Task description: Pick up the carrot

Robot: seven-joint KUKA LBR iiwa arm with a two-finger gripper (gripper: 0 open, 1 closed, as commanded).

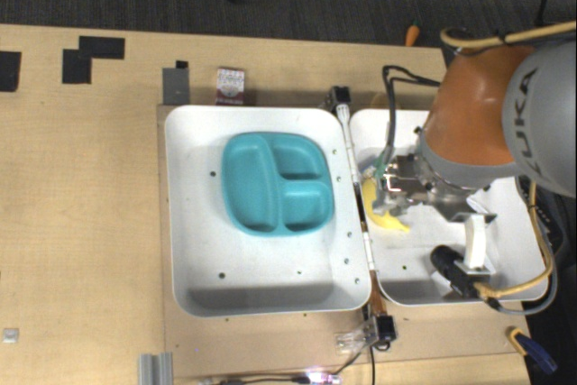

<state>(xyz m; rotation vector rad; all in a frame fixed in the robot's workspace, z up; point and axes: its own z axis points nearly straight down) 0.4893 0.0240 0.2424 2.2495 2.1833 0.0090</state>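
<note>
Gripper (389, 194): mine, low in the right bin (424, 279); whether clenched or released, I cannot tell
Carrot: not identifiable; possibly under my wrist
Risk: I seize the yellow piece (388, 219) beside me instead; wrong object

The carrot cannot be made out with certainty here. In the right bin (410, 266), close to its left wall, lies a yellow, longish piece (389, 221) – partly covered by the arm (478, 122) – with a small pale green bit (373, 165) near it; whether either belongs to the carrot is not clear
</note>
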